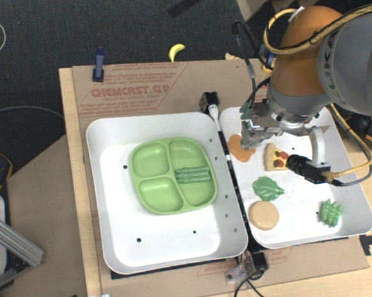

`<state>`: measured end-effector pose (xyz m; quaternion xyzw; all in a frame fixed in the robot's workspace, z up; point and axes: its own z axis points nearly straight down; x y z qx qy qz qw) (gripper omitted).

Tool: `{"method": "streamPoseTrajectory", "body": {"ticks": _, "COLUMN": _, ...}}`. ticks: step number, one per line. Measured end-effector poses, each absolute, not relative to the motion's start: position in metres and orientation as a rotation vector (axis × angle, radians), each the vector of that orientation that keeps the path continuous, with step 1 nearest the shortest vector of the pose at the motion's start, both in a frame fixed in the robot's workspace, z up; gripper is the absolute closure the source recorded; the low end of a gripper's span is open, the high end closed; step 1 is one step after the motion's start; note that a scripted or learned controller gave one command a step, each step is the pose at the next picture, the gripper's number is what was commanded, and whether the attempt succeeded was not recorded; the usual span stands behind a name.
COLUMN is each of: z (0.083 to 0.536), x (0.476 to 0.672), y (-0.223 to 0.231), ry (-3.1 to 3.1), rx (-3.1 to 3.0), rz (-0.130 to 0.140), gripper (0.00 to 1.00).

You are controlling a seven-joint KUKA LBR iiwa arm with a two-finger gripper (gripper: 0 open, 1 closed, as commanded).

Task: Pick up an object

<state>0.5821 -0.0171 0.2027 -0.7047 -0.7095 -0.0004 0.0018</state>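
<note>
Arm low over far-left corner of right bin [359, 227]. Gripper [252, 136] hangs directly above orange flat piece [239, 149], which lies against that bin's left wall. Jaws: cannot tell whether spread or closed; wrist body blocks them. Nothing visibly held.

Other candidates in right bin: pizza slice [276, 157] just right of gripper, green leaf [267, 187], tan round cookie [264, 215] nearer, green bumpy toy [330, 212] near right. Left bin [117, 246] holds green divided plate [173, 175] with green ridged item [192, 175] in its right compartment.

Step, as judged: approach/descent on orange piece. Next move calls for square closure; wall proximity may crowd one finger; then straight lift.
</note>
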Motion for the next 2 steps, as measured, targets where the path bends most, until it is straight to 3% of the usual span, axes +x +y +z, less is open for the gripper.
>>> {"method": "streamPoseTrajectory", "body": {"ticks": 1, "z": 0.212, "x": 0.583, "y": -0.021, "ry": -2.223, "rx": -2.219, "rz": -0.002, "gripper": 1.0}}
{"method": "streamPoseTrajectory", "body": {"ticks": 2, "z": 0.408, "x": 0.569, "y": 0.023, "ry": -2.238, "rx": -2.223, "rz": -0.026, "gripper": 1.0}}
